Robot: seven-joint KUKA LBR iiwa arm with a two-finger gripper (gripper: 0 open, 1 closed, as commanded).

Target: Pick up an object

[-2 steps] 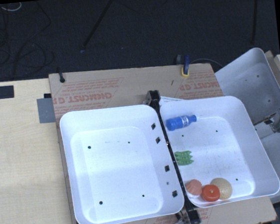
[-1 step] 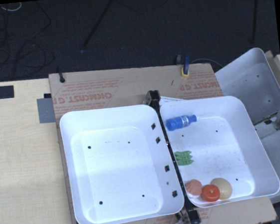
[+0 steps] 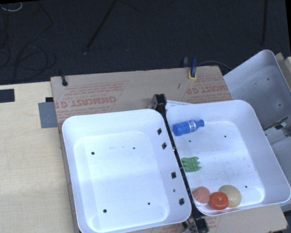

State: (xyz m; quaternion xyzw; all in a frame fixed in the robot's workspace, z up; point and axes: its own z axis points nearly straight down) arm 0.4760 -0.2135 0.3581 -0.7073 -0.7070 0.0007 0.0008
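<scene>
A cardboard sheet [image 3: 132, 89] on the pale wooden bench [image 3: 21, 174] carries the left bin [image 3: 68, 148] and the right bin [image 3: 266, 146], whose rims touch. In the right bin, a blue bottle [image 3: 188, 127] lies near the dividing rim. What may be a green toy pod [image 3: 190, 164] sits below it. A pink disc [image 3: 201, 194], red ball [image 3: 219, 200] and tan ball [image 3: 230, 195] crowd the front rim.

Brown cardboard sheet [image 3: 132, 89] under both bins, with a yellow-blue clamp [image 3: 193, 69] at its far edge.
</scene>
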